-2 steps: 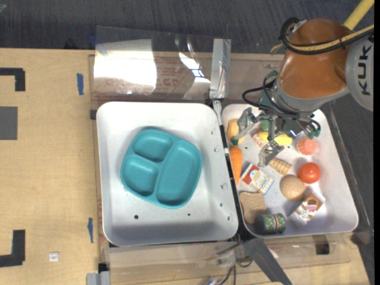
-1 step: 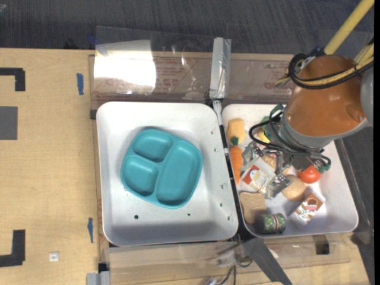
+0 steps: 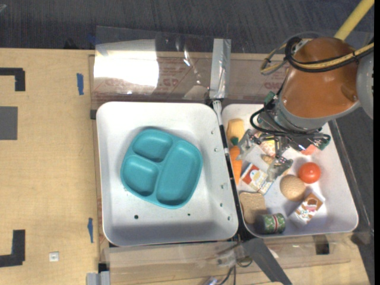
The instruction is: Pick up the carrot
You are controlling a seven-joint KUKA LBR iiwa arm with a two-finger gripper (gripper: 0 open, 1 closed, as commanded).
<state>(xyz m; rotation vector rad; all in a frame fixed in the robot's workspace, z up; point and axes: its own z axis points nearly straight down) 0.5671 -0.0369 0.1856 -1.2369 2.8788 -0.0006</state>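
Camera view showed the carrot lying along the left wall of the right bin, beside a yellow fruit and a small carton. The tool hung over the clutter just right of it; whether it was spread or pinched could not be told. The carrot looked light, stiff and smooth, best gripped across its thicker middle

The arm hides part of the right bin.
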